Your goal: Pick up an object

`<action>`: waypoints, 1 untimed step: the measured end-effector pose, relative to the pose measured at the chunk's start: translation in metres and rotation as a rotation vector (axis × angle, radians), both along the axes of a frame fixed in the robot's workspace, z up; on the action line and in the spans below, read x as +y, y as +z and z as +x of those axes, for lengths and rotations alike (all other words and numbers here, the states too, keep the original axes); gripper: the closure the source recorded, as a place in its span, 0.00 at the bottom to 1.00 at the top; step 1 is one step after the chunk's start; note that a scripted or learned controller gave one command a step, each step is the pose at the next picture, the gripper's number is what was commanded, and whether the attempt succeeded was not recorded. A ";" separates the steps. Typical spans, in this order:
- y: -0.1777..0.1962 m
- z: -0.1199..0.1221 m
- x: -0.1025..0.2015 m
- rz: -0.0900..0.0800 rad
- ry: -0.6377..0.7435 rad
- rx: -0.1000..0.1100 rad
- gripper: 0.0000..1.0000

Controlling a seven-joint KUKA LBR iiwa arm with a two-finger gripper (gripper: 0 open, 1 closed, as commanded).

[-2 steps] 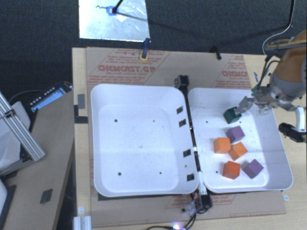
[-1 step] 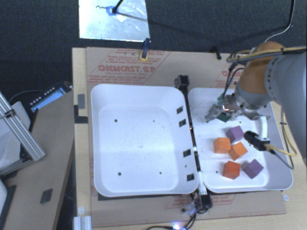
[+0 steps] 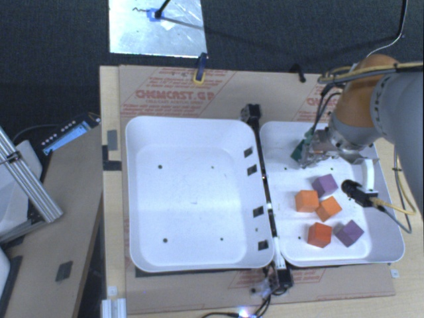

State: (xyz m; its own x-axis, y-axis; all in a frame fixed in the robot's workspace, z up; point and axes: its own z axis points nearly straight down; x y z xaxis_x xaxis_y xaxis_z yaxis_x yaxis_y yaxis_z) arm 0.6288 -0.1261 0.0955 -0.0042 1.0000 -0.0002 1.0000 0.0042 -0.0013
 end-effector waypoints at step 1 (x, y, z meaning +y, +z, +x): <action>0.005 0.031 0.023 0.005 -0.001 0.052 1.00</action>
